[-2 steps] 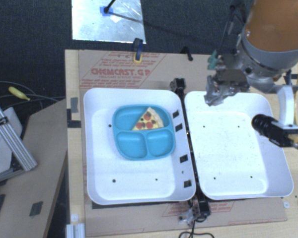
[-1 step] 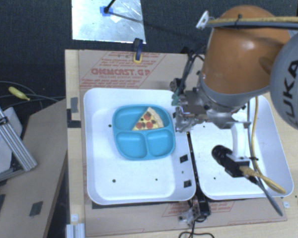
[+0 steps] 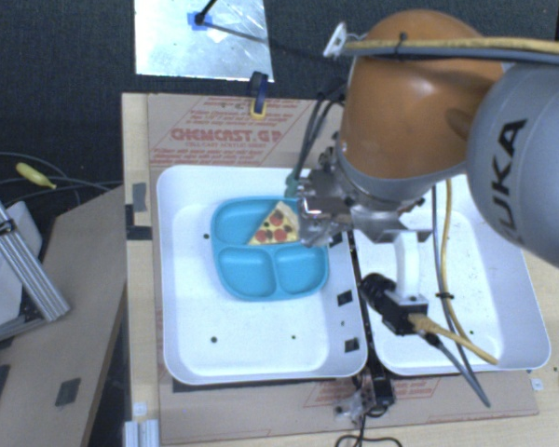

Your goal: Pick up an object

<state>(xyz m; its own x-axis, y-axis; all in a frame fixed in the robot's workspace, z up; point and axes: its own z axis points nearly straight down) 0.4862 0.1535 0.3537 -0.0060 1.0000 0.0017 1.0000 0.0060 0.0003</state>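
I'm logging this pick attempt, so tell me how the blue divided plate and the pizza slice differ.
The blue divided plate is plain blue, while the pizza slice is yellow with red spots. The plate is rounded with three compartments; the slice is a flat wedge. The plate is much larger and rests on the left bin, whereas the slice lies inside the plate's upper compartment. Both sit in the left bin, by the gripper.
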